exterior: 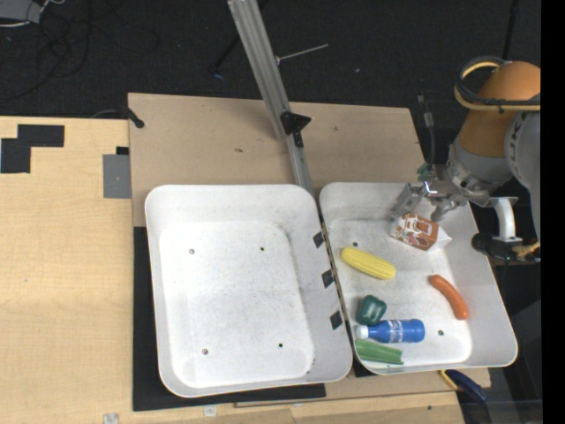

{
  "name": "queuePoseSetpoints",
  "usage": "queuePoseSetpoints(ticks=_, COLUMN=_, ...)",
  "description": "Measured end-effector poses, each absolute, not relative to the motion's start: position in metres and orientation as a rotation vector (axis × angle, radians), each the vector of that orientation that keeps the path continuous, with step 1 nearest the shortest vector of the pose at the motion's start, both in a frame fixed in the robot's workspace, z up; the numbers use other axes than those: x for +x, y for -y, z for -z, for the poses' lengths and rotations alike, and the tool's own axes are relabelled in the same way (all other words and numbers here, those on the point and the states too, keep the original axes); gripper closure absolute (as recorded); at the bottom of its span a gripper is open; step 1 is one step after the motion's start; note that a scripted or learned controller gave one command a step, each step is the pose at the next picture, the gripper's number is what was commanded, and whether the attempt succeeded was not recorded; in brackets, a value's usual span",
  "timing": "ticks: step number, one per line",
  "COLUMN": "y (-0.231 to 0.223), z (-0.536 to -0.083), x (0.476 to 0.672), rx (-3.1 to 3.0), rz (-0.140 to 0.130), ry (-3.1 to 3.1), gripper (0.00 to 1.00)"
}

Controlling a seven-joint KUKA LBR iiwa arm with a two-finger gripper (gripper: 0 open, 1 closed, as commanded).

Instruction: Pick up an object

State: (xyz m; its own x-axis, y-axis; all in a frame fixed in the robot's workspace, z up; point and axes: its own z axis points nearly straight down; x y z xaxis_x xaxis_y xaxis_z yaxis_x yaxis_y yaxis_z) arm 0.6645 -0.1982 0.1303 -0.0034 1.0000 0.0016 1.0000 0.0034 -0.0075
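The claw point(424, 203) (fingers spread wide) hangs directly over the red-and-white packet point(416, 231) in the right bin point(494, 325).

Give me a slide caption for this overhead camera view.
Robot hand above a red-and-white packet in the right bin, beside corn and a bottle.

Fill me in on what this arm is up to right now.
The arm reaches in from the right, its gripper low over the far end of the right bin, just above a small red and white packet. Nothing is visibly lifted yet. Nearer the camera in the same bin lie a yellow corn cob, an orange sausage, a green pepper, a blue bottle and a green pod. The left bin sits alongside.
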Motion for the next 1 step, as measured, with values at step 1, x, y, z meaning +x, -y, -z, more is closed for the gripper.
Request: queuePoseSetpoints(ticks=1, y=0.1965, z=-0.0887, x=0.6640, rx=-2.210, rz=-0.004, ry=2.226, gripper=0.00)
